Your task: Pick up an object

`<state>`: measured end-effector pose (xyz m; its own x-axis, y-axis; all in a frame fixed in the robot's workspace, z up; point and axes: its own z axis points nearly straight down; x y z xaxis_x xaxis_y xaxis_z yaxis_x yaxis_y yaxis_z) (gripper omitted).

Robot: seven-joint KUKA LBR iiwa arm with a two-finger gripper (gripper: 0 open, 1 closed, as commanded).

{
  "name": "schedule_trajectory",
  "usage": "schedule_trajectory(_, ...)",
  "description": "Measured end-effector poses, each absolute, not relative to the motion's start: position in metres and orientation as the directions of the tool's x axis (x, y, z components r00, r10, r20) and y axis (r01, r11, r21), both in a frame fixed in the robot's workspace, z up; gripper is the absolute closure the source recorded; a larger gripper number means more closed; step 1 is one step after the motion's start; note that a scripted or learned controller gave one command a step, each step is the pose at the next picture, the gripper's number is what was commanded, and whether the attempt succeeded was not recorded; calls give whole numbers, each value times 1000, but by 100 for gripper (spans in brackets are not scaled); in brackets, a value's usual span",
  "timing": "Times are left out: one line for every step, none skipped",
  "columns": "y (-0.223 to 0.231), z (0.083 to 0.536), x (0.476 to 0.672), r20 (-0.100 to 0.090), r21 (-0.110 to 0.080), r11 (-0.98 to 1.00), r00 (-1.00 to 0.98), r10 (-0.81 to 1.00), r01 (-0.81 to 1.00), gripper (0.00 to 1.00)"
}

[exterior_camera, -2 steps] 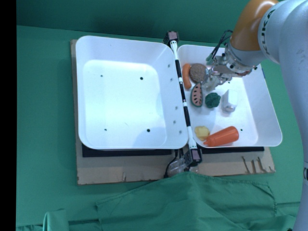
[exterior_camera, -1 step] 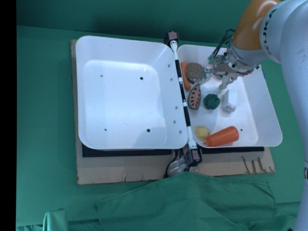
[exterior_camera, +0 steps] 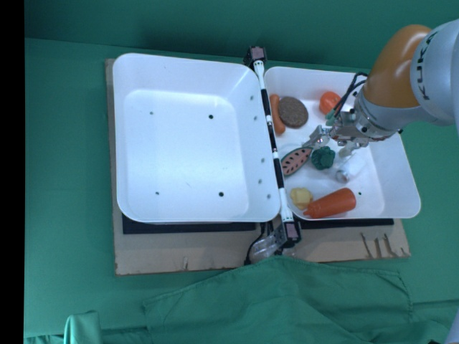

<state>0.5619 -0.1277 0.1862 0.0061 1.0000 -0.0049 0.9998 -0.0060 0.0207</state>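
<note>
The right bin (exterior_camera: 401,185) holds several toy foods. A green broccoli-like piece (exterior_camera: 323,158) lies near its middle, with a watermelon slice (exterior_camera: 295,161) just to its left. My gripper (exterior_camera: 330,153) hangs low over the bin and stands open. One finger (exterior_camera: 314,137) is up-left of the green piece and the other (exterior_camera: 348,168) is to its right, so the piece lies roughly between them, ungripped. A brown round cookie (exterior_camera: 292,112) and an orange carrot (exterior_camera: 275,113) lie at the back left.
A red-orange piece (exterior_camera: 328,101) sits at the back beside the wrist. An orange bottle-shaped toy (exterior_camera: 331,203) and a small yellow piece (exterior_camera: 300,196) lie at the front. The left bin (exterior_camera: 129,77) adjoins across the black-and-white divider (exterior_camera: 271,138). Green cloth (exterior_camera: 287,299) lies in front.
</note>
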Motion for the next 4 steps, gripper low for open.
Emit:
schedule_trajectory(-151, 186, 509, -6, 22, -6, 6, 1000, 1000, 0)
schedule_trajectory(-152, 199, 511, -11, 29, -8, 8, 1000, 1000, 100)
schedule_trajectory(-150, 244, 517, -4, 9, 0, 0, 1000, 1000, 100)
schedule_trajectory(-144, 296, 512, -4, 10, -13, 13, 1000, 1000, 100)
